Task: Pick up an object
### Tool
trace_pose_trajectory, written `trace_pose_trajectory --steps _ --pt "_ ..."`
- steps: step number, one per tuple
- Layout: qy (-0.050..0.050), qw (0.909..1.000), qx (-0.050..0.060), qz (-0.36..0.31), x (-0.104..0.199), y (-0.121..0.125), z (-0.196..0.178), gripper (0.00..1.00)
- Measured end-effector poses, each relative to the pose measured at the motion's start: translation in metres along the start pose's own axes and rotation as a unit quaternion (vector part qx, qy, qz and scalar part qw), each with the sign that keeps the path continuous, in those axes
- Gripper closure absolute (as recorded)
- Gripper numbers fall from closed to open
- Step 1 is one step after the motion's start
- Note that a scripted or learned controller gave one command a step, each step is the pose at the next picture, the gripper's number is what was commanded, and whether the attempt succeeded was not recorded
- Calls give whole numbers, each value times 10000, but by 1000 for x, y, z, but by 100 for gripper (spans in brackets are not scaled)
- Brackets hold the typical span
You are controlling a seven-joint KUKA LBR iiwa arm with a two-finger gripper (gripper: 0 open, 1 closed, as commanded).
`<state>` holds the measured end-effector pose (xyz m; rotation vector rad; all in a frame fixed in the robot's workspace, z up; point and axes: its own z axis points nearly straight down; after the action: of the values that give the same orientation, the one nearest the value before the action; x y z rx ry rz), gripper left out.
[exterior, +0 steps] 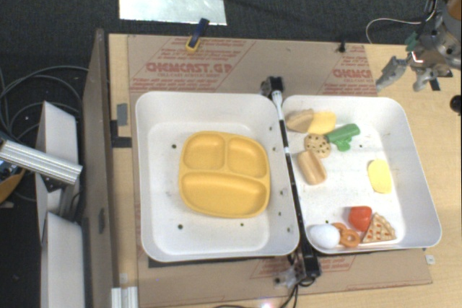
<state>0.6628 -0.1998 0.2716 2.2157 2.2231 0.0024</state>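
A: Since the toy food sits crowded in the right bin (415, 155), which piece suits a clean pick?

B: The yellow lemon-like piece (380, 176) lies alone toward the right wall, well apart from the hot dog (312, 167) and cookie (317, 145); descend straight over it, straddling its narrow side.

A: And the arm?

B: The hand (413, 71) hovers beyond the bin's far right corner, above the counter (440, 155), holding nothing. Its fingers look spread, though it's small and blurry, so I'm not certain.

A: The left bin?

B: It holds a yellow divided plate (222, 174).
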Motion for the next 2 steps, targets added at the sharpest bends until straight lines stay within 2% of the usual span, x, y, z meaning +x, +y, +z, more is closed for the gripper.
trace_pose_trajectory --steps 2 --pt "9 10000 29 -17 20 0 185 0"
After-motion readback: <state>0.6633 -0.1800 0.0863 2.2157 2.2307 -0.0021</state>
